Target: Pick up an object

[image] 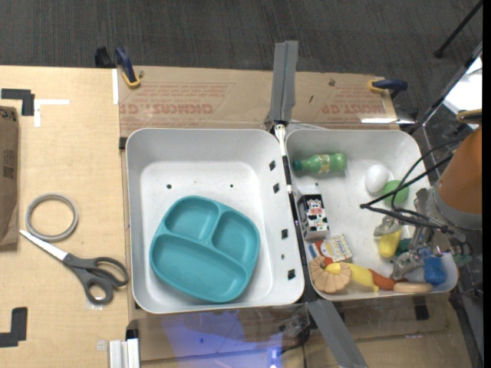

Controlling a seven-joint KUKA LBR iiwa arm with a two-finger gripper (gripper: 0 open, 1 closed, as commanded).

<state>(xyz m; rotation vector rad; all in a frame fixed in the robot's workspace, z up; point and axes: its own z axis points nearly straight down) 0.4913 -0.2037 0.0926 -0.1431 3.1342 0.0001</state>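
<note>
My gripper (409, 257) hangs low over the front right corner of the right bin (349, 135), with the orange-banded wrist (464, 179) above it. Its metal tip sits between a yellow toy (388, 244) on its left and a blue block (434, 271) on its right. Just below it lie an orange carrot (371, 278) and a tan sausage-like piece (413, 287). Cables cross the view here and nothing shows clearly in the gripper's grasp.
The right bin also holds a green bottle (321, 163), a white ball (377, 178), a green piece (396, 192), a black-and-white box (313, 214), a snack packet (334, 248) and a round waffle (330, 277). A teal divided plate (204, 248) lies in the left bin (153, 159). Scissors (80, 267) and a tape ring (51, 215) rest on the bench.
</note>
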